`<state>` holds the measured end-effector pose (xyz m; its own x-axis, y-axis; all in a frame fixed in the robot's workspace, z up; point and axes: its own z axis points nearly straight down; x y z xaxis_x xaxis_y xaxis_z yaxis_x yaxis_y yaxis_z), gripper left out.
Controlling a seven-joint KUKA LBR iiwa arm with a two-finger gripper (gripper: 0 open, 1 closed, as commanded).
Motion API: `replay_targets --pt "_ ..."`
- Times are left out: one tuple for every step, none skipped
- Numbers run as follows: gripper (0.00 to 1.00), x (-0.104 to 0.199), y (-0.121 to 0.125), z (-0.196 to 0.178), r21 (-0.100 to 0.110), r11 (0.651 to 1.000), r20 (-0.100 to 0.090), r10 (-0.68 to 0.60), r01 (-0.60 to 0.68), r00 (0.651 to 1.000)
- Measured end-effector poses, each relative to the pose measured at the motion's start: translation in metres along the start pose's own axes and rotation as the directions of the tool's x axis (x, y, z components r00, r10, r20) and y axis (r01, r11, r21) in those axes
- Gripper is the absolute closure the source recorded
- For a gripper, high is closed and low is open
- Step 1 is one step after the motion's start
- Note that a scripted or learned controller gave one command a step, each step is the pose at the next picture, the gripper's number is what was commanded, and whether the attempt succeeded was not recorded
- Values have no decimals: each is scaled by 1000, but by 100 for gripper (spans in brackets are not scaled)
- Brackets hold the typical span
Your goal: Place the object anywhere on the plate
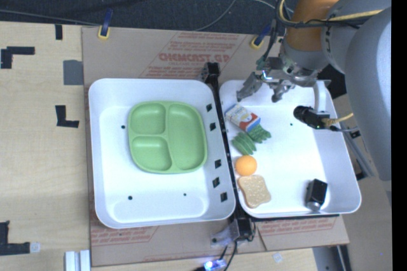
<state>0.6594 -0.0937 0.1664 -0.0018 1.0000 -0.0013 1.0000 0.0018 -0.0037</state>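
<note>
Gripper (262, 89) hanging over the back of the right bin (331, 155), fingers spread wide, nothing between them.

I see the green plate (168, 137) bare in the left bin (108, 136); carton (242, 118), green vegetable (250, 138), orange (245, 165) and toast (254, 191) line the right bin's left side.

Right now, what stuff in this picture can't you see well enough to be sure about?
- Gripper: in the camera view it sits small and blurred above the right bin, so what it's doing is unclear.
- Small carton: its printing is too tiny to read.
- Black object in the right bin's corner: too small and dark to name.
- Arm: cut off by the picture's right edge.
- Green plate: clear, three compartments.
</note>
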Motion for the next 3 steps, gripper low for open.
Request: replay_targets --pt "0 0 -1 64 1 1000 0 0 0 1000" --pt "0 1 1 80 -9 1000 -2 0 0 1000" --pt "100 1 -1 72 -2 1000 -1 -1 1 1000"
